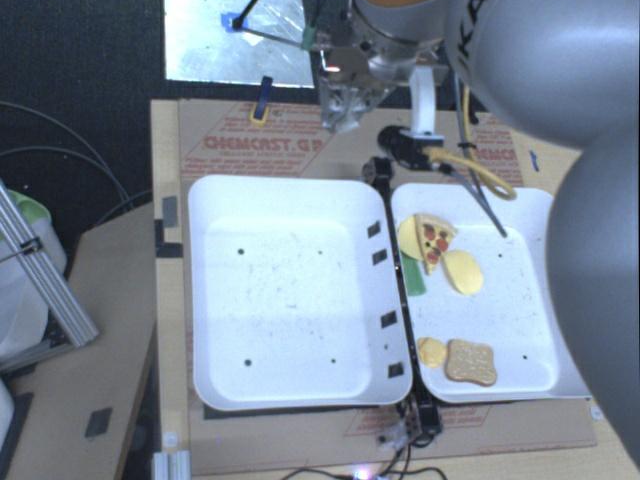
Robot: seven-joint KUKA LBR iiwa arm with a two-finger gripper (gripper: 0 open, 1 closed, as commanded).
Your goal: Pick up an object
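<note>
Illumination is even and moderately bright, from overhead. The two white bins [290, 298] read near overexposed, with fine surface detail washed out. Strong glare shows on the reflective sheet [215, 28] at top. The floor at upper left is dark. Shadows under the bin rims are soft. The arm [560, 68] is close to the lens and out of focus. Overall sharpness is modest.

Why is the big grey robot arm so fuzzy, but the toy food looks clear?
In the camera view, the arm sits very close to the lens, so it blurs and looms huge; the gripper is slightly soft too. The pizza slice and toast in the right bin are sharper, evenly lit, with faint shadows.
</note>
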